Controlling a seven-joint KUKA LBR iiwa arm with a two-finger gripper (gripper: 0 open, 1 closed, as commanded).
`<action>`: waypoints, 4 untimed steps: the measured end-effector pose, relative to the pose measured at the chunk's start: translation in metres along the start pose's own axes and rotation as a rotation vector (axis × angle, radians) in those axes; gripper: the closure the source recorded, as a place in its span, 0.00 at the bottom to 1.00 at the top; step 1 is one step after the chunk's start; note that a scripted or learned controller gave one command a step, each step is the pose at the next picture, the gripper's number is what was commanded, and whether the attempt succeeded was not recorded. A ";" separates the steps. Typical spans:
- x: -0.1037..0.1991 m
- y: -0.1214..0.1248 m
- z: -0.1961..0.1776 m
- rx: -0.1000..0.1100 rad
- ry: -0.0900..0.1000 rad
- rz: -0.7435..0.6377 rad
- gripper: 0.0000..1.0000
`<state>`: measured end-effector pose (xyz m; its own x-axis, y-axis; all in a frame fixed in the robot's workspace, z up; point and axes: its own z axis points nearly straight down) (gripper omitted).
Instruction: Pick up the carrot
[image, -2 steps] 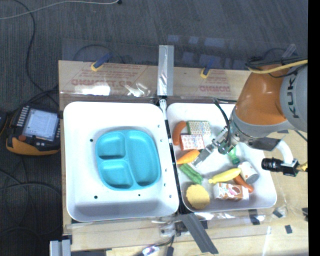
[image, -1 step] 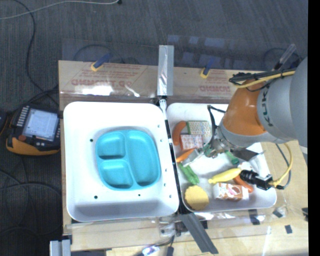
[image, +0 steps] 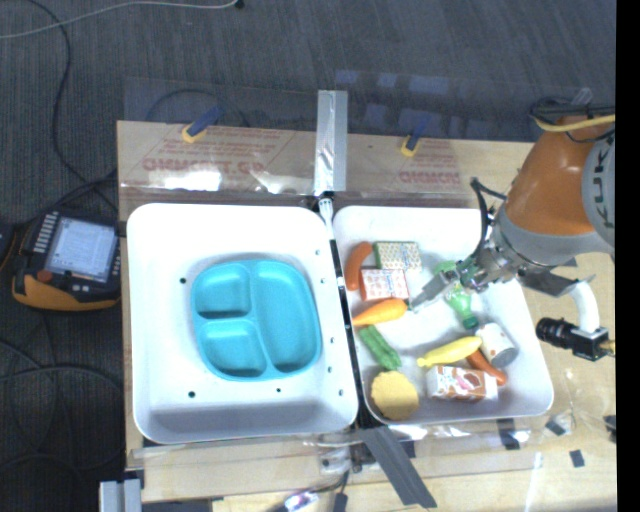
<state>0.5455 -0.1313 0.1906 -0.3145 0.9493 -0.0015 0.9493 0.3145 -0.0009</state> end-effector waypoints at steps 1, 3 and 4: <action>-0.056 0.057 0.046 0.001 -0.002 -0.224 0.00; 0.037 0.051 -0.001 0.002 0.001 -0.052 0.00; 0.025 0.024 0.089 -0.013 -0.004 -0.327 0.00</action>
